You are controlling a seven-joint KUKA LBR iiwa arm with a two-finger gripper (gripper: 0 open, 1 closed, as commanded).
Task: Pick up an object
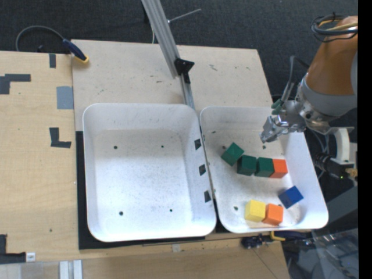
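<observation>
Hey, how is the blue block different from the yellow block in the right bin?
The small blue block sits alone, touching nothing; the small yellow block sits pressed against an orange block. The blue one is turned at an angle to the bin's wall, while the yellow one lies roughly square to the bin's near wall. The blue one lies nearer the right wall. Both look like similar-sized cubes resting in the right white bin.

The grey and orange arm [334, 57] is cut off by the picture's edge at three o'clock, so its base cannot be seen. The small metal gripper [271, 131] is too small and blurred to read. The light wooden desk [35, 156] runs out of frame at nine and six o'clock.
</observation>
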